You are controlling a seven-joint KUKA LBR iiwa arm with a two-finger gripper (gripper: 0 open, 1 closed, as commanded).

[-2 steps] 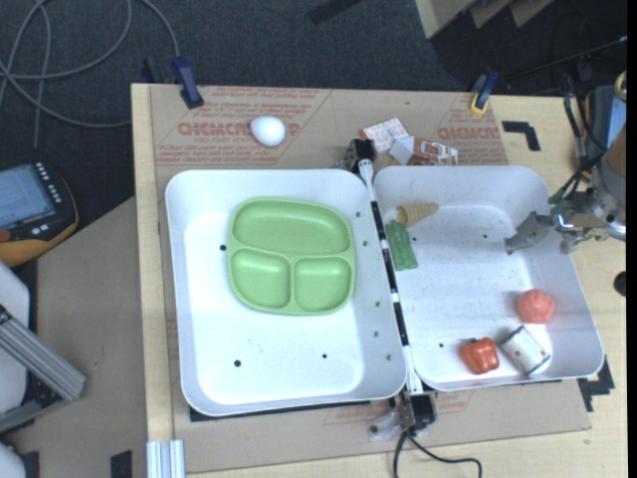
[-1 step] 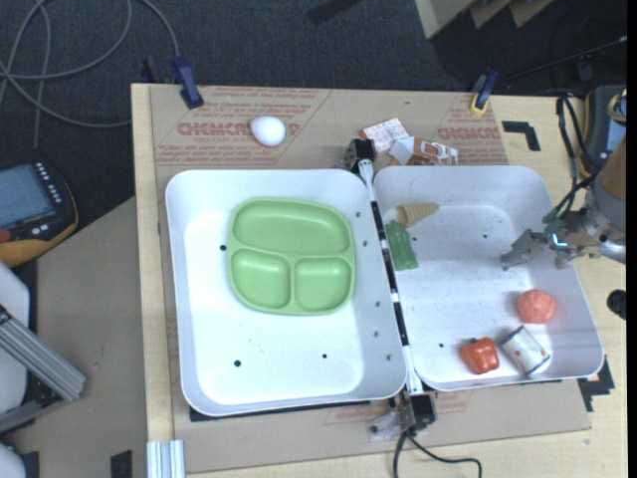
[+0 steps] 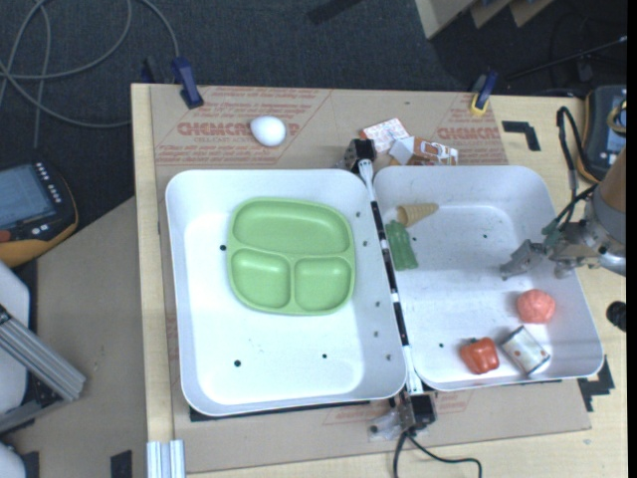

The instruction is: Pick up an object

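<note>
Gripper (image 3: 525,260) low over the right bin (image 3: 448,187), near its right wall. Two grey fingers splayed apart, nothing between them.

Nearest candidate: pink ball (image 3: 536,306), just beside the gripper on the near side, resting on the bin floor, not touching the fingers. Further toward the bin's near rim: red-orange piece (image 3: 480,356) and a small silver-and-white block (image 3: 525,351), the two close together. Across the bin, by the left wall: green strip (image 3: 401,246) and a tan cone (image 3: 418,212).

Judgement: step in hand is the approach to a grasp. The ball looks the best pick, as it stands clear of its neighbours. Centre the fingers on it before closing; being round, it may roll off an off-centre pinch.

Arm enters from the right edge, wrist (image 3: 597,237) roughly level, gripper pointing left into the bin. Cable (image 3: 569,167) loops above the wrist.

Left bin (image 3: 199,267) holds a green divided tray (image 3: 292,255). White egg-like object (image 3: 267,129) on the tabletop (image 3: 159,147) behind the bins.
</note>
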